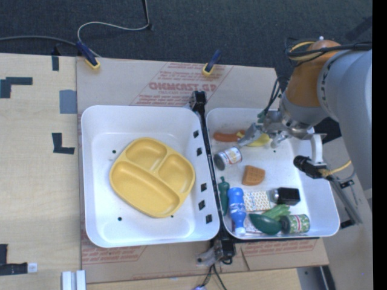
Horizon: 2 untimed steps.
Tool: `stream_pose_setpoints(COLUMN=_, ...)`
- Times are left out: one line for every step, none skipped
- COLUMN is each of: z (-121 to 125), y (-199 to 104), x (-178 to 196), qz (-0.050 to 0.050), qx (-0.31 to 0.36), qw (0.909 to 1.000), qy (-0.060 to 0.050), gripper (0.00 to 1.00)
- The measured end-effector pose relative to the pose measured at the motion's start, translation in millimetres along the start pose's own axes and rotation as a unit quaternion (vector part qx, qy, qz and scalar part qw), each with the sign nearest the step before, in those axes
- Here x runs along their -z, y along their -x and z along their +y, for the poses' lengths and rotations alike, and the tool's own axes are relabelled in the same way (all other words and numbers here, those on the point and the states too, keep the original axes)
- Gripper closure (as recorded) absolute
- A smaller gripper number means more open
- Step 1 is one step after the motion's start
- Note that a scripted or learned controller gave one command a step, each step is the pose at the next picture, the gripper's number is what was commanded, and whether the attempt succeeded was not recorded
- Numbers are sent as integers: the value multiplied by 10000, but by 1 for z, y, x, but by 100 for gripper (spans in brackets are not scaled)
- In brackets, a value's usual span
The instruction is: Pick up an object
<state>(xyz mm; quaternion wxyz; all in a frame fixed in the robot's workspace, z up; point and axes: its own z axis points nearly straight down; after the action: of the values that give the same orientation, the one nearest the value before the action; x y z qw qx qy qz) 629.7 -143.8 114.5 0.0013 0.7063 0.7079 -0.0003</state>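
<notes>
1. Pincer (266, 132) first: parked low over the far edge of the right bin (284, 165), reaching in from the right. Can't tell whether spread or pressed together, too much metal clutter at that angle. Can't call anything pinched either.
2. Likely target, just a guess: yellow piece (260, 142) lying right under the pincer, touching or nearly so. Sitting near the far edge, probably where it rolled against the neighbours.
3. Just beside it toward the divider: orange-red stick (227, 136), lying flat. Then a small tin can (230, 157) tipped on its side, hard against the divider edge.
4. Middle of the right bin: brown wedge (253, 175), alone, with bare floor around it. Easiest grab, honestly.
5. Near edge of the right bin is a jam: blue bottle (236, 207), black block (288, 195) and green can (297, 223) packed together. Probably slid downhill into that edge, so tricky to pick there without bumping stuff.
6. Left bin (100, 132): yellow divided tray (152, 176) flat in the middle, turned at an angle to the bin's edges, well apart from the pincer.
</notes>
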Motion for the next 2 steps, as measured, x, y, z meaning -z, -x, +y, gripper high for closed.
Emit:
stream_pose_setpoints(z=-29, y=-16, x=-29, qz=-3, qx=-7, qw=10000, qy=15, gripper=0)
stream_pose_setpoints(z=-29, y=-16, x=-19, qz=-4, qx=-6, qw=10000, qy=14, gripper=100)
